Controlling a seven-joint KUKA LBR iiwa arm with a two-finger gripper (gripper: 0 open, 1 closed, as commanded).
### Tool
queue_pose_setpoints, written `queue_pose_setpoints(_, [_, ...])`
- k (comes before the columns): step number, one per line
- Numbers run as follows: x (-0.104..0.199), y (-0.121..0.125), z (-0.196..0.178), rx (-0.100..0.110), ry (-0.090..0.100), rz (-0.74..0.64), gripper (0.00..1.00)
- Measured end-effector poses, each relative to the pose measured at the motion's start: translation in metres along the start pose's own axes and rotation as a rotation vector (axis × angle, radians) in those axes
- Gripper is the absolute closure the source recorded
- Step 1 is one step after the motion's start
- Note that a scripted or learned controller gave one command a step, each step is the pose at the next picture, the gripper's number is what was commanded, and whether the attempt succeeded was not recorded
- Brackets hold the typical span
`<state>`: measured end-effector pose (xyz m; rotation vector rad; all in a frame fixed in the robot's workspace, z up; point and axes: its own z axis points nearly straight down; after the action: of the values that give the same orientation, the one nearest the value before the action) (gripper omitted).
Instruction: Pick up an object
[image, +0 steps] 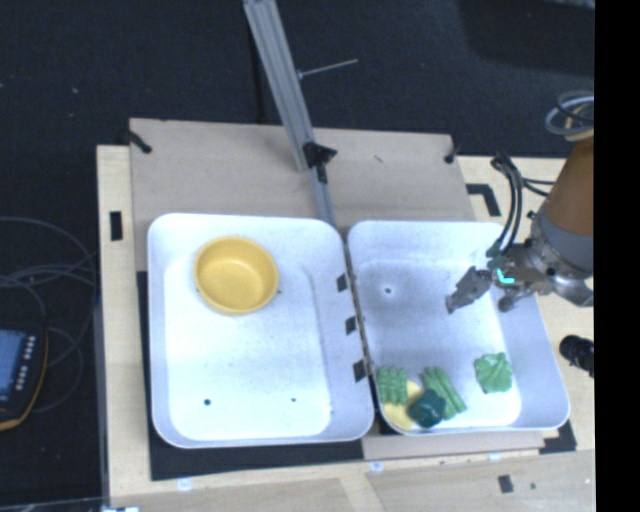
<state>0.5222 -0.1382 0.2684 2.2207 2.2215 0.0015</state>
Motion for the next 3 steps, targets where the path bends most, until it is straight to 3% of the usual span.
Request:
queue_pose_setpoints(1, [0.000, 0.000, 0.000, 0.000, 0.000, 0.000, 0.00])
queue_pose_setpoints(3, [0.008, -0.014, 0.117, 0.006, 0.000, 0.001, 0.00])
